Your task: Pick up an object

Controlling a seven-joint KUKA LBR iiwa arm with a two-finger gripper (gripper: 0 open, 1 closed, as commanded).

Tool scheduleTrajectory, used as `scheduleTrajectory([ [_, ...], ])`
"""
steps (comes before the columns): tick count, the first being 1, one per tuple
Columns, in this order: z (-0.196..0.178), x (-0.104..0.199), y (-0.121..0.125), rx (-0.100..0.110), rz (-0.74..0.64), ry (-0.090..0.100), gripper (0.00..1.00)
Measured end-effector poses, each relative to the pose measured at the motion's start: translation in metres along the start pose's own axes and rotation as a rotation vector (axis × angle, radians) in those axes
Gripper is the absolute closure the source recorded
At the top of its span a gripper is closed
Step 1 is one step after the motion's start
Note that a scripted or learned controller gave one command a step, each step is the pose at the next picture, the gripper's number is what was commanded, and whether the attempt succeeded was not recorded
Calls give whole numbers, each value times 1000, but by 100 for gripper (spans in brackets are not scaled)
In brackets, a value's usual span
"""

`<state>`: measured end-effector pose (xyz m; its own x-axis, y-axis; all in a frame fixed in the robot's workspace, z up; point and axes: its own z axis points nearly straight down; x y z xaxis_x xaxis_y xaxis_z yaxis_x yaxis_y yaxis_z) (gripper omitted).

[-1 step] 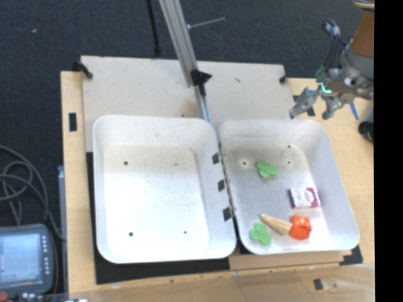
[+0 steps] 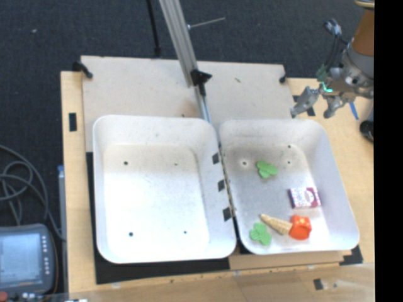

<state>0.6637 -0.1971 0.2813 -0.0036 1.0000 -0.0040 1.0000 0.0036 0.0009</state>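
The right bin (image 2: 327, 150) holds several small items. A green leafy piece (image 2: 267, 169) lies near its middle. A purple and white packet (image 2: 304, 197) rests toward the right wall. Near the front lie a tan cone (image 2: 274, 224), an orange-red piece (image 2: 300, 228) touching the cone's right end, and a second green piece (image 2: 260, 233). My gripper (image 2: 319, 105) hangs above the bench just beyond the right bin's far right corner. Its two fingers are spread apart with nothing between them.
The left bin (image 2: 104, 168) stands beside the right one, with black clips along the shared edge. A slanted metal pole (image 2: 179, 30) rises from the back of the bench between the bins. A grey pendant (image 2: 22, 260) and cables lie at the lower left.
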Motion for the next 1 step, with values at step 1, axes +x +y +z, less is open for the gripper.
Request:
scheduleTrajectory([
  [1,63,0,-2,6,4,1,0],
])
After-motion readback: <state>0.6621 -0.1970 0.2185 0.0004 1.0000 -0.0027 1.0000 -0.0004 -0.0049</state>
